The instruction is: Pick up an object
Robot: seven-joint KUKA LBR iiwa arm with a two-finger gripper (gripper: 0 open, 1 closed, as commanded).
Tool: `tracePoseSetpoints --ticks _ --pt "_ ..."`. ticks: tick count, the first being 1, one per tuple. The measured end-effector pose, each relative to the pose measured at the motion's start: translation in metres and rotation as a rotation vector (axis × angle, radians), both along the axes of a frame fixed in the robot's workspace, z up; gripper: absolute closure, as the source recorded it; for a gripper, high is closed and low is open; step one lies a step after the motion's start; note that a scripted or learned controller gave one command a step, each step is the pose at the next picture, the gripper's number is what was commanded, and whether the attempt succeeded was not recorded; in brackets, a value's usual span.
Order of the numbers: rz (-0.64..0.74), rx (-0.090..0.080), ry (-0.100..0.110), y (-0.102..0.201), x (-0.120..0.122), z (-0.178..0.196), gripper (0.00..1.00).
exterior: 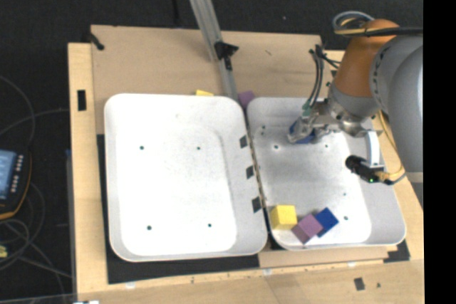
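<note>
Dark floor around a light wooden bench (142,60); two shallow white bins side by side on it, left bin (171,174) and right bin (328,174).

Arm (385,82) comes in from the right, grey body, orange band above the wrist, wrist bent down over the far part of the right bin. Gripper (303,130) sits low near the right bin's far-left area, pointing toward the divider between bins. Something small and blue shows at the fingertips, too blurred to tell whether it's a held object or gripper hardware. Can't tell if the gripper is apart or closed.

Objects to pick, all in the right bin's near-left corner:
- yellow cube (283,216), just beside the divider edge
- purple block (308,227), touching or nearly touching the yellow cube's right side
- blue block (326,219), right against the purple one, tilted

All three well apart from the gripper.

Outside the bins, at their far edges: a small yellow piece (204,92) behind the left bin, a small purple piece (246,97) near the gap between the bins. A metal pole (203,3) slants up from the bench's far side.
</note>
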State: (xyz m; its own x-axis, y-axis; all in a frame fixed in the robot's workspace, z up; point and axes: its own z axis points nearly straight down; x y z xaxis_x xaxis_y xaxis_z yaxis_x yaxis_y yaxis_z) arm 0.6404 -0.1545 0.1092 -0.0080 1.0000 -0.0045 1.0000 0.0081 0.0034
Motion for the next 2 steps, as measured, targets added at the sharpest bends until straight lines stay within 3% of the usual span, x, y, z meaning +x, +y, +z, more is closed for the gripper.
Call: tracePoseSetpoints --ticks 1,2 --pt "0.0 0.006 -0.005 0.099 -0.023 0.134 1.0" --pt "0.001 0.006 0.007 0.17 -0.039 0.085 1.0"
